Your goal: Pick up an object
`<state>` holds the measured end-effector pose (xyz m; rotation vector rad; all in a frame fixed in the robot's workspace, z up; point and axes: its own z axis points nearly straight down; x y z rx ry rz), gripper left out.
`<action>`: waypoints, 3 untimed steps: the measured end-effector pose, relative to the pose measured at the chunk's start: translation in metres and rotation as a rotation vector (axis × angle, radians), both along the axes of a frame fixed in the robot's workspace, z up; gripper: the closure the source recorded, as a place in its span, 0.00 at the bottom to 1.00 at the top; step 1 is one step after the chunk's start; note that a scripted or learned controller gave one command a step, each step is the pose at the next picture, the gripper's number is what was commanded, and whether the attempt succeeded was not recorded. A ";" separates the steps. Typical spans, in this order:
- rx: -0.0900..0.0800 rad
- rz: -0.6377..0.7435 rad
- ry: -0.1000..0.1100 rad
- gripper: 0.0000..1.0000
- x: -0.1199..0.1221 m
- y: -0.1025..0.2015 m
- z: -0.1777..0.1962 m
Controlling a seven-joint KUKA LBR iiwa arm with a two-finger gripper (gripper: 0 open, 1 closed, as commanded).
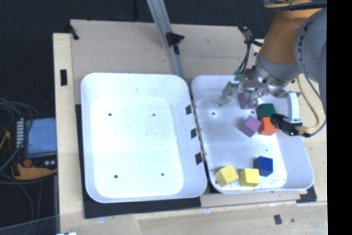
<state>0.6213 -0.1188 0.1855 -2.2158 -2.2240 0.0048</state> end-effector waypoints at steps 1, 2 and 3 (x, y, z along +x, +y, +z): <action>0.000 -0.002 0.000 0.00 -0.003 0.002 -0.043; -0.001 -0.004 -0.005 0.00 -0.002 0.001 -0.090; -0.001 -0.011 -0.009 1.00 -0.001 0.000 -0.077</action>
